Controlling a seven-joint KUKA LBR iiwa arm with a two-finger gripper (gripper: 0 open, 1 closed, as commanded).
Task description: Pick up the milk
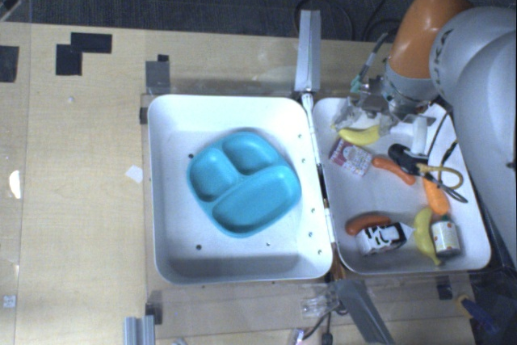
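At twelve o'clock of the right bin (pixel 477 254) the tool (pixel 367 111) hangs over a banana (pixel 359 136), grip state unclear. Milk (pixel 381 237) lies at six o'clock, well apart.

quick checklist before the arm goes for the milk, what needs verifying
1. Milk located: ok. The milk carton, black and white, lies near the front edge of the right bin.
2. Gripper over the milk: not ok. It is at the back of the right bin, above a banana, far from the carton.
3. Gripper carrying nothing: cannot tell, its tip is blurred against the clutter.
4. Room around the carton: not ok. An orange sausage-like toy touches its back side and a second banana sits just to its right.
5. Path to the carton: cannot tell. Scissors and a pink packet lie between.
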